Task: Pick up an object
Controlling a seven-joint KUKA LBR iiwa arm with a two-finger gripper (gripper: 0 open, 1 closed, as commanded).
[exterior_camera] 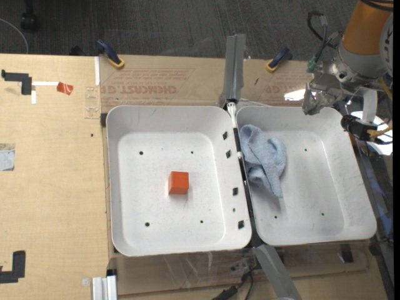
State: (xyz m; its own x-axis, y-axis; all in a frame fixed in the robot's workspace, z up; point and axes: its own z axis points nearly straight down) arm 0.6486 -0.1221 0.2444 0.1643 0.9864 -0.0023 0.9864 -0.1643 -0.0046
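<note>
An orange-red cube sits on the floor of the left white bin, a little below its middle. A crumpled light-blue cloth lies in the right white bin, against its left wall. My gripper hangs over the back right rim of the right bin, well away from both the cloth and the cube. The orange-banded arm rises from it toward the upper right. Nothing shows between the gripper and either object.
A grey divider post stands at the back between the bins. Clamps sit on the cardboard behind them. The wooden bench spreads to the left, carrying a small red item. Cables hang at the right.
</note>
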